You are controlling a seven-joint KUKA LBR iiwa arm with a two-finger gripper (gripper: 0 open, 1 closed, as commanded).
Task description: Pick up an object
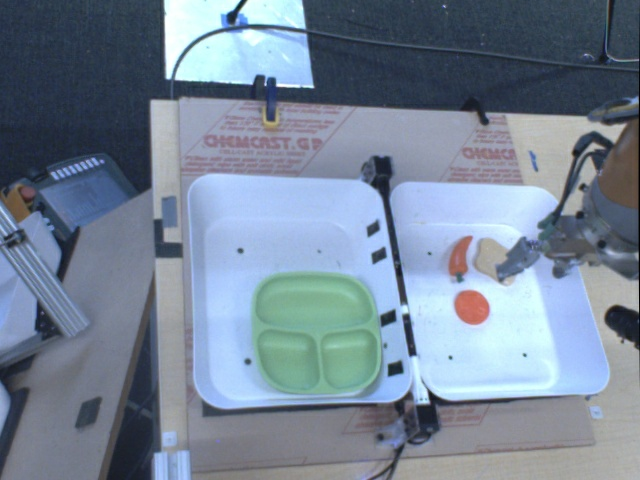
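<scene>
In the right bin (560, 363) lie three small objects: a red-orange pepper-shaped piece (459, 256), a tan bread-like piece (490, 258) beside it, and a round orange-red piece (472, 307) a little nearer the front. My gripper (520, 258) reaches in from the right and hovers at the tan piece's right edge. Its grey fingers point left toward that piece. I see nothing held between them.
The left bin (230, 218) holds a green divided plate (316, 331) in its front half. A black clip strip (385, 258) runs between the two bins. Cardboard lies under both bins, and a cable crosses the dark floor behind.
</scene>
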